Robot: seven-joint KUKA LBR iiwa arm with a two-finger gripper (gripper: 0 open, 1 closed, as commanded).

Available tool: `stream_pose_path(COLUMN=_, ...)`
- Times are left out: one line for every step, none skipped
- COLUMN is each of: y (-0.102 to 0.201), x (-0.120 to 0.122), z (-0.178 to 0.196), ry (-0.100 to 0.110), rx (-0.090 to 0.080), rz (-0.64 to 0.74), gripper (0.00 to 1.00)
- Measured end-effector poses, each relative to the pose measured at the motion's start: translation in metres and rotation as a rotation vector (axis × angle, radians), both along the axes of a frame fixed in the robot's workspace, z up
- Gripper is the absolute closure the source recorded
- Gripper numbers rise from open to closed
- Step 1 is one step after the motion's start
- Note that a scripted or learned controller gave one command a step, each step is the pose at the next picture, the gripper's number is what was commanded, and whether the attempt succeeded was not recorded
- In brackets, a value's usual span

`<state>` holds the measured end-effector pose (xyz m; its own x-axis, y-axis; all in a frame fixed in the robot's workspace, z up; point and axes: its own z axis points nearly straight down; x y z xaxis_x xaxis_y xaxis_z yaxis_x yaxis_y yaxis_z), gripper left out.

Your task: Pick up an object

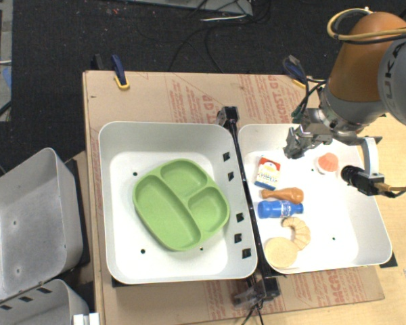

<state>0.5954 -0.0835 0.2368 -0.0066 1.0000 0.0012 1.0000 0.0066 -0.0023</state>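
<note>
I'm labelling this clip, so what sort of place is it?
Probably a robotics lab bench: a grey arm over two white bins of toy food, a plywood board clamped beneath, cables on dark floor.

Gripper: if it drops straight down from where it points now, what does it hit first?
Probably bare floor of the right bin. The gripper hangs near the bin's back edge, between the small carton and pink round piece. Depth is unclear; it might clip the carton.

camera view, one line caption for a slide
Gripper over the right bin of toy food; green divided plate in the left bin.
</note>
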Motion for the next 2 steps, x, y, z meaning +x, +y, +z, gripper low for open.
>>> stream_pose_path(y=0.047, x=-0.008, z=-0.010, ry=0.000, rx=0.000, rz=0.000, gripper=1.00)
stream_pose_path(y=0.108, x=-0.020, z=-0.002, ry=-0.001, rx=0.001, rz=0.003, gripper=1.00)
